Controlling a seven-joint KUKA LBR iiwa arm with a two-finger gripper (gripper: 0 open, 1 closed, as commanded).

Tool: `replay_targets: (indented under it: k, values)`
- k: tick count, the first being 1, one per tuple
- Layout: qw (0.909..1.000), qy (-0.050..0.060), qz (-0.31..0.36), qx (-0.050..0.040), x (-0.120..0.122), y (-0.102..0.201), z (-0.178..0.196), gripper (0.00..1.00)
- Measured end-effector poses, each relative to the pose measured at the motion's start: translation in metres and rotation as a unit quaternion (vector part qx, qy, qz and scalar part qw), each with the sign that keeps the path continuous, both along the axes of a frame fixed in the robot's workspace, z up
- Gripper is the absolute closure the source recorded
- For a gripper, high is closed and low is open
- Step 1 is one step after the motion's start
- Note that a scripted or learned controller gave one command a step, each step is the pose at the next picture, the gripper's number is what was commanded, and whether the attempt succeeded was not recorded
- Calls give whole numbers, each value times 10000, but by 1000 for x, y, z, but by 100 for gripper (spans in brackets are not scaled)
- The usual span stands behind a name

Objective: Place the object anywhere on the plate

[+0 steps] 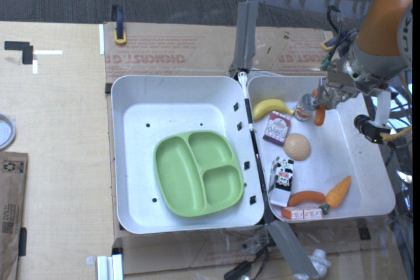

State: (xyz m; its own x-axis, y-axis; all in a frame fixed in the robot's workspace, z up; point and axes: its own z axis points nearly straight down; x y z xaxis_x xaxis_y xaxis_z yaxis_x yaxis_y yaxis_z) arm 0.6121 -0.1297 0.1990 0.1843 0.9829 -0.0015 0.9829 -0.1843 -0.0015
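The green three-compartment plate [197, 172] lies in the left bin [131, 141], with nothing on it. My gripper [324, 99] is over the far part of the right bin [367, 160], reaching in from the right. A small orange-red piece [319, 117] sits directly under the gripper's tip, and a small can [304, 107] is just to its left. Whether the gripper touches either one is unclear.
The right bin also holds a banana [271, 107], a red box [277, 127], a tan ball [296, 146], a cow figure [283, 174], a sausage [305, 197], a carrot [338, 191] and a red packet [304, 212]. A divider wall [251, 134] separates the bins.
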Motion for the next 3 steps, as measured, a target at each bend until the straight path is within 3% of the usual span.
replay_targets:
  k: [1, 2, 3]
  values:
    - [9974, 7, 723, 5, -23, 61, -8, 100]
    - [9997, 8, 229, 6, -75, 127, 0, 100]
    - [9933, 10, 1155, 4, -74, 191, -8, 100]
